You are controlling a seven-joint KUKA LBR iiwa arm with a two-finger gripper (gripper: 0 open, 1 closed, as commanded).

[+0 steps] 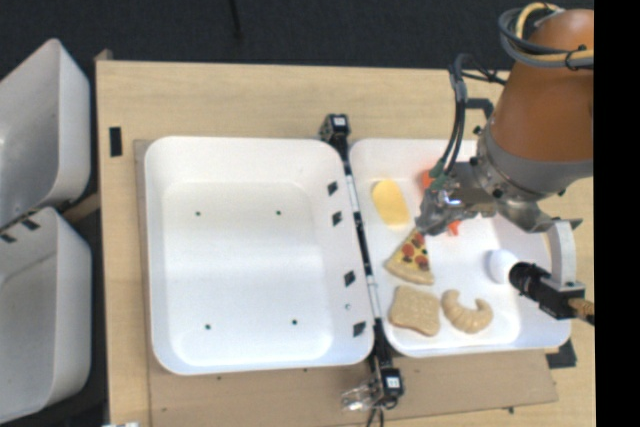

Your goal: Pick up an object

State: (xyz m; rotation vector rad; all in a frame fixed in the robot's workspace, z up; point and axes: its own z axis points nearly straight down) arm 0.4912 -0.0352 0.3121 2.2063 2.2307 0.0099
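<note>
The right bin (470, 340) holds a yellow oval piece (390, 202), a pizza slice (411, 258), a slice of toast (415, 310), a croissant (468, 312), a white round object (500, 264) and an orange-red item (437, 181) partly hidden under the arm. My gripper (437, 212) hangs low over this bin, just above and right of the pizza slice's tip and right of the yellow piece. Its fingertips are dark and blurred against the bin floor.
The left bin (160, 245) lies beside the right one, with a black-clipped divider (352, 235) between them. The orange-banded arm (545, 105) covers the right bin's far right part. White containers (35, 215) stand off the bench's left edge.
</note>
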